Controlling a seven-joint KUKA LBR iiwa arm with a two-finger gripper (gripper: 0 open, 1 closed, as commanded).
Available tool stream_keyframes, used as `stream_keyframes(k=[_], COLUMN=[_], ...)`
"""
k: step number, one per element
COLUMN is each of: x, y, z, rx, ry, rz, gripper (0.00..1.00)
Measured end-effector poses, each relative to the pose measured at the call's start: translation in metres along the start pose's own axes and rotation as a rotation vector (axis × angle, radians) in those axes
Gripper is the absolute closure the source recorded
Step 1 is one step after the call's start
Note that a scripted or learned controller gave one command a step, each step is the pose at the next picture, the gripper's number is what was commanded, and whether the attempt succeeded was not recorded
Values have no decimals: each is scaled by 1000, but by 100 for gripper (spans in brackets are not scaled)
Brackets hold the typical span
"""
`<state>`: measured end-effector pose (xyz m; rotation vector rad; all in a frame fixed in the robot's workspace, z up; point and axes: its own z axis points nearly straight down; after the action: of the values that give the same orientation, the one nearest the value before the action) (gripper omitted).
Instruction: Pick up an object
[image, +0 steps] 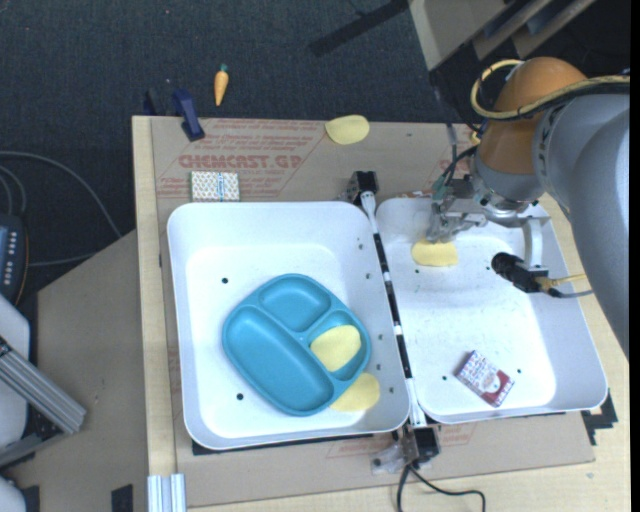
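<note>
The arm (560, 130) comes in from the upper right of the frame. Its gripper (441, 230) hangs low over the upper left corner of the right bin (555, 335), close to the wall the two bins share. Just below it in the frame a flat yellow piece (436, 256) lies on the bin floor. The gripper sits at the piece's upper edge, but whether it touches is not clear. Whether the gripper is spread or pressed together I cannot tell: it is small here and tangled with wiring, and the piece looks flat on the floor, not lifted.

I judge this piece to be the chosen object, and the low, near-vertical pose over it suits a straight descent onto something thin. It lies in the open with bare floor around it, which favours a grasp. Its flatness gives little to pinch, though, so a slip seems likely.

A red and white packet (484, 377) rests near the lower middle of the same bin, well apart and out of the way. In the left bin (210, 260) a blue divided plate (270, 350) lies on a diagonal, with a yellow lump (337, 345) in its right-hand compartment. Another yellow lump (357, 393) is tucked between the plate's lower right rim and the bin wall, a tighter spot to reach
</note>
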<state>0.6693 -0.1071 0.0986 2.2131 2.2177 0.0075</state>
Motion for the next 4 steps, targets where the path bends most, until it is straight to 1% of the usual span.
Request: stream_keyframes(k=[1, 2, 3, 4], x=[0, 10, 10, 10], y=[0, -6, -4, -4], z=[0, 14, 2, 2], rx=[1, 11, 5, 6], ry=[0, 3, 2, 2], rz=[0, 1, 0, 0], gripper=[0, 0, 100, 0])
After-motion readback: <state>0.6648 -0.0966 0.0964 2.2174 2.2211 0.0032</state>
